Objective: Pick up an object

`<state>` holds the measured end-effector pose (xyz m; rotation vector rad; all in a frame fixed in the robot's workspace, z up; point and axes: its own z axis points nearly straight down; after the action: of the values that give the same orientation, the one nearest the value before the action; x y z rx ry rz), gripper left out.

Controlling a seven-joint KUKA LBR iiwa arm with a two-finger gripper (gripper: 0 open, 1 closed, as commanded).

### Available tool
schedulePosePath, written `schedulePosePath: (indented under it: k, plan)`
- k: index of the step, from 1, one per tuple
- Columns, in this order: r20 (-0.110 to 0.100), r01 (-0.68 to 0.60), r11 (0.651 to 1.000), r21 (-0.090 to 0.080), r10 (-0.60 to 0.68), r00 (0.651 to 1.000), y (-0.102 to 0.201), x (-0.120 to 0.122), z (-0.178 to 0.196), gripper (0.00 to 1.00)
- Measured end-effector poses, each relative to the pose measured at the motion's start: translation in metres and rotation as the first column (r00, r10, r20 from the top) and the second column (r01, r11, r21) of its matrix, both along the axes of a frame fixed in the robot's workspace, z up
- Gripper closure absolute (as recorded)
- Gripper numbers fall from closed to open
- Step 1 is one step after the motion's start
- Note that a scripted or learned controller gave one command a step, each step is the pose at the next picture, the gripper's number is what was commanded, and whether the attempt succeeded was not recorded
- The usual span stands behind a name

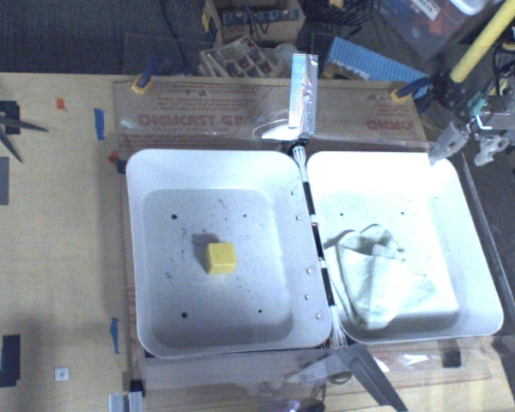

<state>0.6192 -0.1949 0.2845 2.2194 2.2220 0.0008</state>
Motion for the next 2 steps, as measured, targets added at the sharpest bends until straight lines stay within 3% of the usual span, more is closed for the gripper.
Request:
schedulePosePath:
  k: [1,2]
  plan:
    - [-0.001,-0.059,0.998,0.000,0.059,0.998,0.024,-0.123,-0.069,0.00]
    - [0.001,0.195,0.981,-0.001,-0.195,0.981,0.012,-0.063,-0.139,0.00]
